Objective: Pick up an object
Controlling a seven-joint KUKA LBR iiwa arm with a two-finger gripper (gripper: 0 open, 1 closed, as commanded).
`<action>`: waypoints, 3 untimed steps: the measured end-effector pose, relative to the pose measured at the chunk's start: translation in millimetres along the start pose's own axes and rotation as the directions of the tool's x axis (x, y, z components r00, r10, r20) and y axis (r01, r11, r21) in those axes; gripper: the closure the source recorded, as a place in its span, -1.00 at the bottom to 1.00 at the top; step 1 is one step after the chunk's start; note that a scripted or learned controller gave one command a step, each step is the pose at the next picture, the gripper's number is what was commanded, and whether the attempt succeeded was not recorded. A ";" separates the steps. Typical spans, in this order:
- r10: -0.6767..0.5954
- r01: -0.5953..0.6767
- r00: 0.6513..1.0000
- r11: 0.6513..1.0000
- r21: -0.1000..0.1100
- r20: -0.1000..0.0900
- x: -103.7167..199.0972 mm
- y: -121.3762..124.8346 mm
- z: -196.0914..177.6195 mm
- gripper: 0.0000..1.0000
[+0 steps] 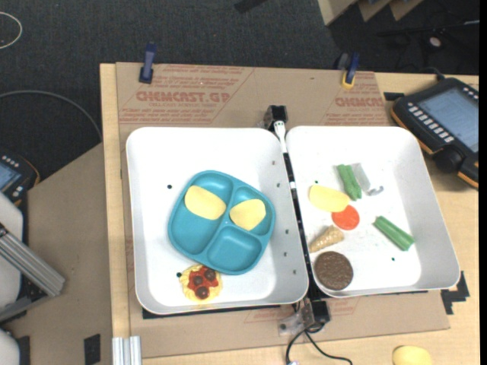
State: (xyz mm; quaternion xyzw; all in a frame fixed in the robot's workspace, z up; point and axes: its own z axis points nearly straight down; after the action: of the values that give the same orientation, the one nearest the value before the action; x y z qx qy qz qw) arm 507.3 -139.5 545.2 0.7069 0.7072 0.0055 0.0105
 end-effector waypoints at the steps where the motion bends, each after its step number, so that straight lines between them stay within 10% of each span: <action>1: -0.007 0.008 1.000 0.999 0.034 -0.011 83.4 -22.8 110.8 1.00; 2: -0.011 0.012 1.000 0.999 0.035 -0.009 202.0 -34.4 214.2 1.00; 3: -0.007 0.007 1.000 1.000 0.019 -0.009 264.6 -31.7 189.2 1.00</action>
State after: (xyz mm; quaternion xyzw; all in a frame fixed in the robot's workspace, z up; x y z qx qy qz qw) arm 479.8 123.7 353.5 0.7044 0.7098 0.0019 0.0004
